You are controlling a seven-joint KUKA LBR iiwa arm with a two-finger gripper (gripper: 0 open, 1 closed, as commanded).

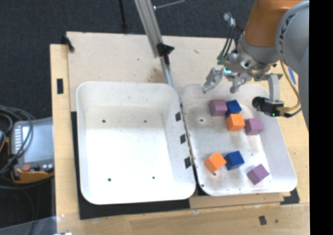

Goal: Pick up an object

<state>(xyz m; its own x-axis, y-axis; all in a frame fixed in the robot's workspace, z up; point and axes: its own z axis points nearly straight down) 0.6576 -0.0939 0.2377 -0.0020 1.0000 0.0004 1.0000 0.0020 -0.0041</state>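
A wooden bench (119, 57) is holding two white bins. The left bin (130, 140) is sitting beside the right bin (270, 177), where small blocks are lying. The gripper (225, 83) is hanging open above the purple block (218, 107), holding nothing.

We see the arm (276, 15) cut off at the top and right edges of the frame, so its upper links lie outside the view. It covers the far right corner of the counter (104, 52) and part of the right bin's (281, 177) far rim. The blue cube (233, 106) near that rim is partly hidden by the orange cube (235, 121) in front of it. The slanted aluminium rail (148, 18) is cut by the top edge. At the left edge, a cabled device (31, 148) is cropped and too small to identify.
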